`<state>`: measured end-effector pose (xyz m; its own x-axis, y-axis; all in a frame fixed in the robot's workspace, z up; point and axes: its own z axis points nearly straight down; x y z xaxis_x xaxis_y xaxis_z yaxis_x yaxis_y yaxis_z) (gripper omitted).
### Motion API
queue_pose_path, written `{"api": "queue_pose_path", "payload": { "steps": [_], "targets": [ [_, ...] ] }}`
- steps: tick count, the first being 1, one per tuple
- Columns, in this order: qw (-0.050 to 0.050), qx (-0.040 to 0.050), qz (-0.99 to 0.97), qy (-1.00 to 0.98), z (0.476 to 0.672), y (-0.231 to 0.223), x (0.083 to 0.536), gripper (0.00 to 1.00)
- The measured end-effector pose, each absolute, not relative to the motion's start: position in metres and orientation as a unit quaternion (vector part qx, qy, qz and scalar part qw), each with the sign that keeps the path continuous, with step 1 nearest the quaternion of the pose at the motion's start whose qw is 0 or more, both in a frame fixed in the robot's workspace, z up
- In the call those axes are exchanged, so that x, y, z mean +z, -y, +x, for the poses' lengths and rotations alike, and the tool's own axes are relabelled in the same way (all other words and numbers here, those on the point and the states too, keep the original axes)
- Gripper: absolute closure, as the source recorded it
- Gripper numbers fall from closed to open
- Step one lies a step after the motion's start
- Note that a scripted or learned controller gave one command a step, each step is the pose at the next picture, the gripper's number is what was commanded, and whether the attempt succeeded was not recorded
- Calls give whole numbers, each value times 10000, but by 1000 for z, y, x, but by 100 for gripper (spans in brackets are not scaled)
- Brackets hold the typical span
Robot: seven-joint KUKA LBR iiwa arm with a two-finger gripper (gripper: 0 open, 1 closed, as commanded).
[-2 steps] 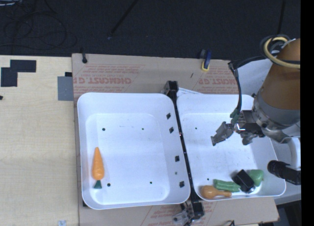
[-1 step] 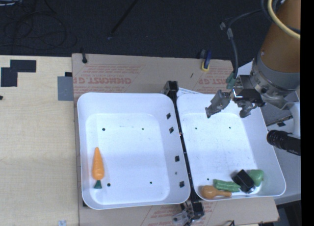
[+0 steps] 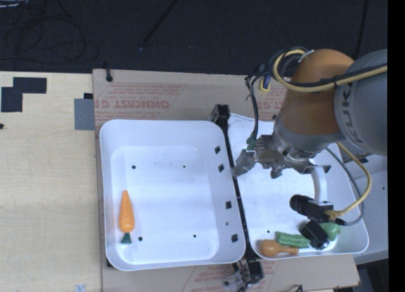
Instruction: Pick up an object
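Your pincer hangs at mid-frame over the left edge of the right bin; you cannot tell whether it is released or clenched; an orange carrot lies at the lower left of the left bin; a green toy and an orange pear-shaped toy lie together by the right bin's lower rim.

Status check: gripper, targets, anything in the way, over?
Gripper over right bin, beside the divider, no object seen held. Green toy and orange toy at its front edge; carrot in left bin. Nothing in the way.
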<state>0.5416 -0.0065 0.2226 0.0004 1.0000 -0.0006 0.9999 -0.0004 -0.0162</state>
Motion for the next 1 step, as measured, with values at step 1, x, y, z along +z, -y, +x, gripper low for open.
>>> {"api": "queue_pose_path", "payload": {
  "steps": [1],
  "targets": [
    [19, 13, -7057, 7085, 586, -41, 184, 0]
  ]
}}
